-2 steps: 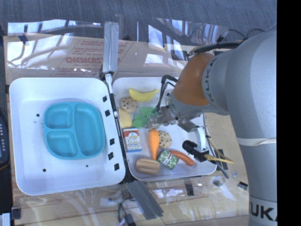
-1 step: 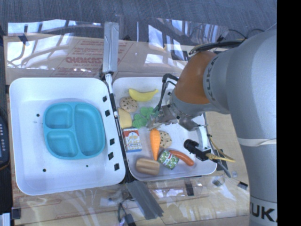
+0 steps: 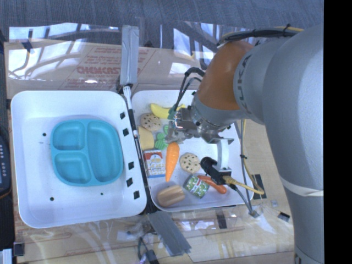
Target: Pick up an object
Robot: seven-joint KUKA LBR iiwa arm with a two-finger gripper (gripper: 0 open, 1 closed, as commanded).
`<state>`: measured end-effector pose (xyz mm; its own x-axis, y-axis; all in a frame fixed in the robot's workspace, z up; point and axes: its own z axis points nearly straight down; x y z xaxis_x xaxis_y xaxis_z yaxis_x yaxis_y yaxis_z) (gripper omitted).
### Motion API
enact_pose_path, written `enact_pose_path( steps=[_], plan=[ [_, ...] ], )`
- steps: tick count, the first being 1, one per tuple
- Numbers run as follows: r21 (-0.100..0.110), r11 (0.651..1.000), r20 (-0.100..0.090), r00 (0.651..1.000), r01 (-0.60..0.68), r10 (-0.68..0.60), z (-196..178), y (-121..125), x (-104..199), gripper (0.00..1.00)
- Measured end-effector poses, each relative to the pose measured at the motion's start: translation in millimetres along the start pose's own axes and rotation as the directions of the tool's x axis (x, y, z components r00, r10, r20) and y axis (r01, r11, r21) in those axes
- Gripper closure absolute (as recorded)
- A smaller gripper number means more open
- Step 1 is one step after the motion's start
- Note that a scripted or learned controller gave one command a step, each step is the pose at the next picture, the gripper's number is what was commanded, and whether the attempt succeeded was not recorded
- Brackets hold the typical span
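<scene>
My gripper (image 3: 177, 124) hangs low over the back left part of the right bin (image 3: 234, 199), with the grey arm and its orange band above it. Just under it lie a green toy (image 3: 161, 142) and the top of an orange carrot (image 3: 171, 159). A yellow banana (image 3: 159, 110) and a cookie (image 3: 149, 121) lie right beside it on the left. Nothing shows as held.
The right bin also holds a red carton (image 3: 154, 163), a second cookie (image 3: 189, 161), a green can (image 3: 196, 186), a bread roll (image 3: 170, 195) and a small carrot (image 3: 215, 185). A blue divided plate (image 3: 87, 150) sits in the left bin (image 3: 27, 202).
</scene>
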<state>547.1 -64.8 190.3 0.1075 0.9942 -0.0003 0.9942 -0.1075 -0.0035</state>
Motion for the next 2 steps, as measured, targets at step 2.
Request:
enact_pose_path(
  steps=[2],
  plan=[
    [0.006,0.963,0.002,0.963,-0.27,0.27,4,88,-49,1.0]
  ],
)
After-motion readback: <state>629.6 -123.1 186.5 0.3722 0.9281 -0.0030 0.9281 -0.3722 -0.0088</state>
